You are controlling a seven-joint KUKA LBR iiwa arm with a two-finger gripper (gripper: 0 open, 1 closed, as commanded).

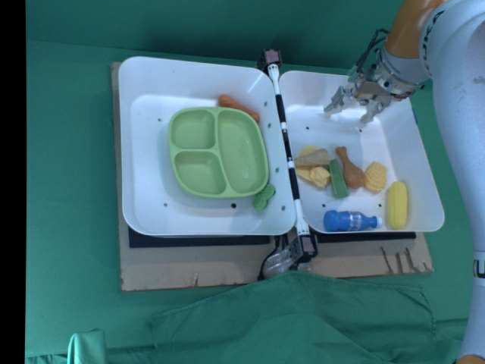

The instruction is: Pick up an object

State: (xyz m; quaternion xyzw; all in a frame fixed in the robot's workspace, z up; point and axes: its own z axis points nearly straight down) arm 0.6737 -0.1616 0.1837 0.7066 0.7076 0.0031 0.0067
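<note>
The green plate (220, 152) hides most of the orange carrot (237, 105); the arm (462, 127) is cut off at the right edge.

My desk (68, 203) is draped in green cloth. A cardboard sheet (197, 275) lies flat on it. Two white bins sit side by side on the cardboard: left bin (151, 82), right bin (413, 158).

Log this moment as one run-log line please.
gripper: open, above right bin far end | holding nothing | toy food untouched | green plate in left bin

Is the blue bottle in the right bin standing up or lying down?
Lying down. The blue bottle rests on its side on the right bin floor, cap end toward the yellow corn.
</note>
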